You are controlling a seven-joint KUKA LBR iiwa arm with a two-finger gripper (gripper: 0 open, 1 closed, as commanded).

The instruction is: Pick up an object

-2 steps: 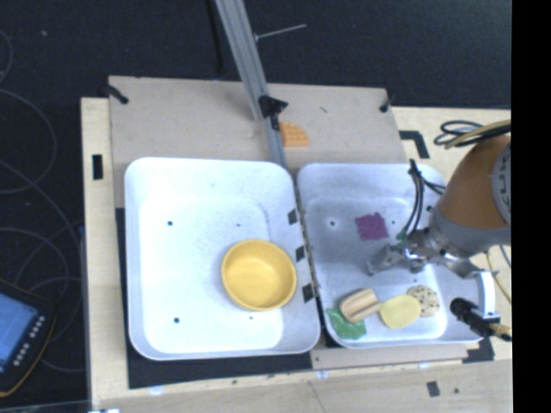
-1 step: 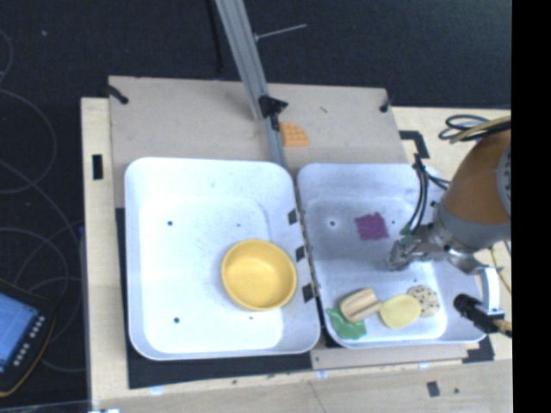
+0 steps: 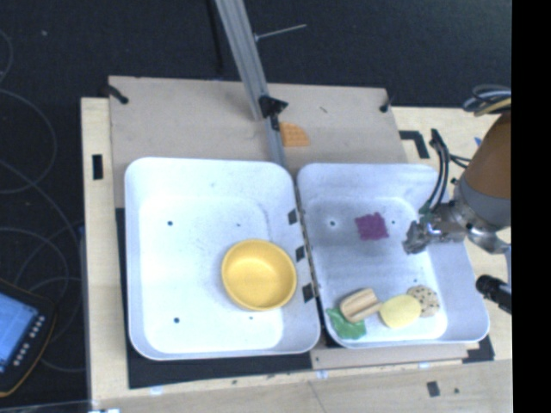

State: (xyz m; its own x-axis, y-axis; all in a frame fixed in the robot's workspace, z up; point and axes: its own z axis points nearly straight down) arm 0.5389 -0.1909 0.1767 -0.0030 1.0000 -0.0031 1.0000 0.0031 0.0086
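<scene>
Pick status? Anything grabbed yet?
Done: the gripper is over the right bin, right of the purple block. In hand: nothing seen between its fingers. Left: the pick itself. Block, bread piece, yellow lump and cookie all lie in the bin.

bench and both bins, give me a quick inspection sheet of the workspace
surface: pale bench bearing left bin and right bin, side by side
job's things: yellow bowl in left bin; purple block, tan roll, yellow lump, speckled cookie and green piece in right bin
clutter: orange patch on board behind bins
grippers: gripper over right bin's right side, nothing seen between its fingers
cables: black cables by arm; thin loops on dark floor
surroundings: slanted metal pole; blue-lit screen lower left
</scene>
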